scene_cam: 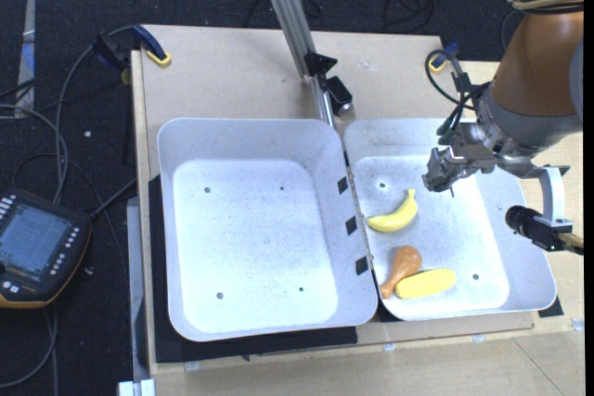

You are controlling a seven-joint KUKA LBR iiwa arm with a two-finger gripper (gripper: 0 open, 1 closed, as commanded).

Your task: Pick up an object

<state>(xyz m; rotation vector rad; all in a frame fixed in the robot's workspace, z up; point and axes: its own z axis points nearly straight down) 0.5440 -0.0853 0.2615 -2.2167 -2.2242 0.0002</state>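
Observation:
In the right bin [492, 292] lie three toy foods. A yellow banana [394, 213] rests near the bin's middle left. Below it an orange-brown drumstick [401, 265] lies against a yellow lemon-shaped piece [426, 284]. My gripper [439, 176] hangs over the upper part of the right bin, up and to the right of the banana and apart from it. Nothing shows between its dark tips.
The left bin [186, 144] sits beside the right one, joined along a rim with black clips [351, 223]. A slanted metal bar [292, 9] ends at the bins' back edge. A pendant [32, 246] and cables lie left of the bench.

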